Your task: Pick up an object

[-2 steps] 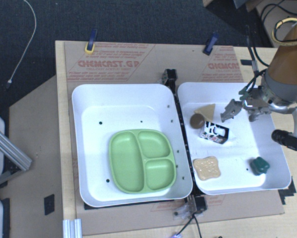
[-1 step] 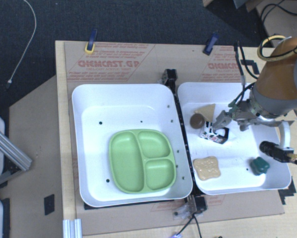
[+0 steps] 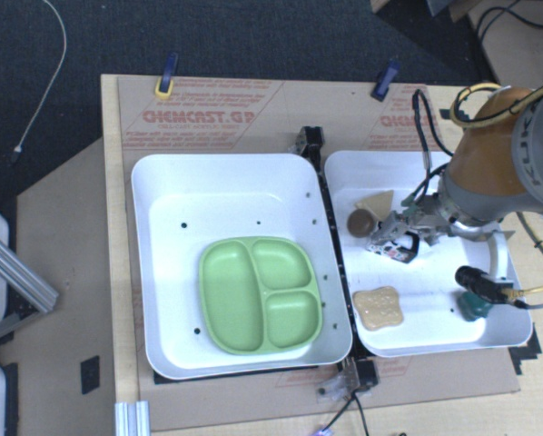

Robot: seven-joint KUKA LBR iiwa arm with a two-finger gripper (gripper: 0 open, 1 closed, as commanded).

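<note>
Brown round object (image 3: 360, 222) in right bin (image 3: 428, 287), just beside the tool (image 3: 400, 237), tool's opening impossible to tell

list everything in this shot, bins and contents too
left bin: one, white, left on the board
right bin: one, white, right on the board
divided plate: one, green, in the left bin
round piece: one, brown, right bin, by its left wall
flat scrap: one, tan, right bin, behind the round piece
bread-like slab: one, beige, right bin, front left
small thing: one, teal, right bin, front right
clamps: two, blue, board's far edge
board: one, brown, under both bins
arm: one, grey and orange, over right bin
gripper: one, low over right bin's middle
</note>
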